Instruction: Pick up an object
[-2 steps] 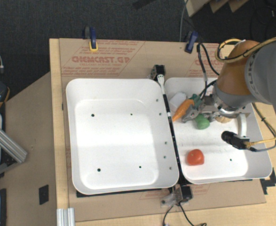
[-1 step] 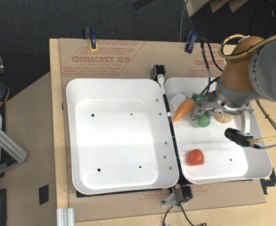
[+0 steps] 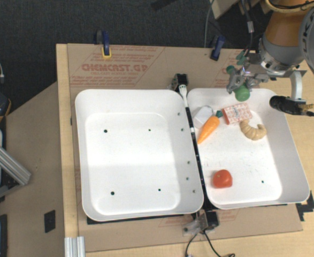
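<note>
Gripper at right bin's twelve o'clock rim, jaws holding green ball; carrot, tomato, croissant in that bin.

Bright, even overhead light falls on the two white bins, which glare close to washed-out. A soft grey shadow band crosses the left bin's far half. The dark floor beyond the cardboard sheet stays dim. Focus is slightly soft overall.

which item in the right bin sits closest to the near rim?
The red tomato. It lies alone toward the near rim of the right bin; the carrot, croissant and pink box cluster at the far end.
</note>
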`<state>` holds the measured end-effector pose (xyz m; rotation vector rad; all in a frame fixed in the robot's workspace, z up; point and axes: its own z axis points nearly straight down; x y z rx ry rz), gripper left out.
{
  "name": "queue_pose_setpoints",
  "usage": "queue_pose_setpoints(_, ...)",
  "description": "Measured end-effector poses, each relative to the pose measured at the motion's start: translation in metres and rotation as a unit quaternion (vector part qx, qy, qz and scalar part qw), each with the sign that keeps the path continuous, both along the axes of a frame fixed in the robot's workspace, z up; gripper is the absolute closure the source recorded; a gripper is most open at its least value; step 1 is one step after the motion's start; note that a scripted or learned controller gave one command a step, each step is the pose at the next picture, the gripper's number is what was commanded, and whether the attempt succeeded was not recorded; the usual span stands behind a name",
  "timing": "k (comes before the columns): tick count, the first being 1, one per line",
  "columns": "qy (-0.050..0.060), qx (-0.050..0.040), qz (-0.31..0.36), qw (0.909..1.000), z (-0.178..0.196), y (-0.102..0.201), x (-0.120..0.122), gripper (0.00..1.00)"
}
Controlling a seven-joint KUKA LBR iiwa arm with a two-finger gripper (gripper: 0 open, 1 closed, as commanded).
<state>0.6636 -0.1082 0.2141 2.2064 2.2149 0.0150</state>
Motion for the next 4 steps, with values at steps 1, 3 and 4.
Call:
queue_pose_setpoints(1,0.012,0.0035,0.0,0.9999,-0.031,0.049,-0.044,1.0)
queue_pose_setpoints(3,0.008,-0.0006,-0.006,1.0,-0.023,0.003,-0.093,1.0)
queue_pose_setpoints(4,0.011,0.004,0.002,0.9999,-0.03,0.092,-0.118,1.0)
